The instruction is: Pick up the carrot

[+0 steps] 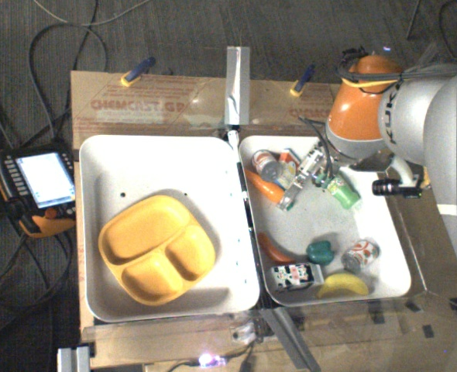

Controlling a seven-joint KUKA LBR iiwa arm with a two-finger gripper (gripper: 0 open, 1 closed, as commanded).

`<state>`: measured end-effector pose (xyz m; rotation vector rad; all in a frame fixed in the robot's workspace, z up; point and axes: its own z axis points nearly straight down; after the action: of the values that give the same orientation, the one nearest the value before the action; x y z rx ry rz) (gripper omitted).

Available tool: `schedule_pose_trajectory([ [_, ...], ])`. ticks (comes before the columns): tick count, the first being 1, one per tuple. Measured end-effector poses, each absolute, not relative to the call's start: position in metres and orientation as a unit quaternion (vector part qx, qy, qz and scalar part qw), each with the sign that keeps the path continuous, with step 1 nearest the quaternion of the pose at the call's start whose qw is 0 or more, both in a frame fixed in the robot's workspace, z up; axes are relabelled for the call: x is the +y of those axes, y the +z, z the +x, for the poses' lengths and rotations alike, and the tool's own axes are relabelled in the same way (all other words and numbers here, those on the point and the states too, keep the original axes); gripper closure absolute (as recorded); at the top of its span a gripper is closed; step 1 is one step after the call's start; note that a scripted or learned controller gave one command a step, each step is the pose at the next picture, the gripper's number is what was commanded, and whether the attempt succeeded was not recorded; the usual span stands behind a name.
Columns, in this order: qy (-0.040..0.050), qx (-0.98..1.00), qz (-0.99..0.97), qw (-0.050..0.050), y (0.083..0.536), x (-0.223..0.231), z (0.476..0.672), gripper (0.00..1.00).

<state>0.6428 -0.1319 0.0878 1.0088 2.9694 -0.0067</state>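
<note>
- Plainly, the carrot [264, 186] lies in the right bin [391, 242], at about ten o'clock from that bin's middle, close along the left wall, its length running from ten o'clock down to four.
- It looks like a toy carrot: light, stiff, smooth-skinned, so likely slippery and apt to roll or squirt out of a pinch. I judge nothing fragile in it.
- Best hold, as I reckon, is across the thick middle, fingers set square to its long axis, not at the tapering tip.
- My gripper [289, 200] hangs just beside the carrot's lower end, at about four o'clock from its middle, the tip seeming to touch it or nearly so.
- Whether my fingers stand parted or together I cannot tell; nothing shows held between them.
- A can [264, 162] sits at twelve o'clock from the carrot, very near, and may crowd a finger on that side.
- A second orange thing [273, 247] lies at six o'clock, well apart.
</note>
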Motion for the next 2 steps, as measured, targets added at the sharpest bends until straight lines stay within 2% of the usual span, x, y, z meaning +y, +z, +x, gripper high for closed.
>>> schedule_pose_trajectory([
  [1, 0.0016, 0.936, 0.352, 0.005, 0.0881, -0.1593, 0.6268, 0.00],
  [2, 0.0032, 0.936, 0.352, 0.005, 0.0970, -0.1570, 0.6279, 1.00],
])
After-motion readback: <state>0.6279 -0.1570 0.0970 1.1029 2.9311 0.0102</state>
